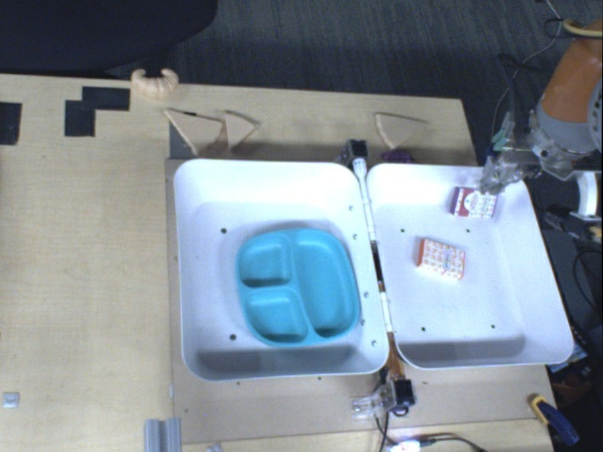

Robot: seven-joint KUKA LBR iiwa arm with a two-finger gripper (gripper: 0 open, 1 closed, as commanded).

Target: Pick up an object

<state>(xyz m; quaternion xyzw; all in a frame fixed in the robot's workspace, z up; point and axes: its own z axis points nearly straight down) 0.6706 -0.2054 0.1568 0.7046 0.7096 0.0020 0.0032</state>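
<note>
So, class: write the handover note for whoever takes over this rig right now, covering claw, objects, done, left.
Claw: low over the right bin's far right corner, at the dark red packet; a grip cannot be confirmed.
Objects: orange patterned packet lies mid right bin. Blue divided tray sits in the left bin.
Done: nothing visibly lifted.
Left: grasp and lift one object.

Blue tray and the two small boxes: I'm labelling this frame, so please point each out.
blue tray [300,285], camera view, centre divider.
upper box [473,202], camera view, its top face.
lower box [442,259], camera view, its patterned top.
</note>
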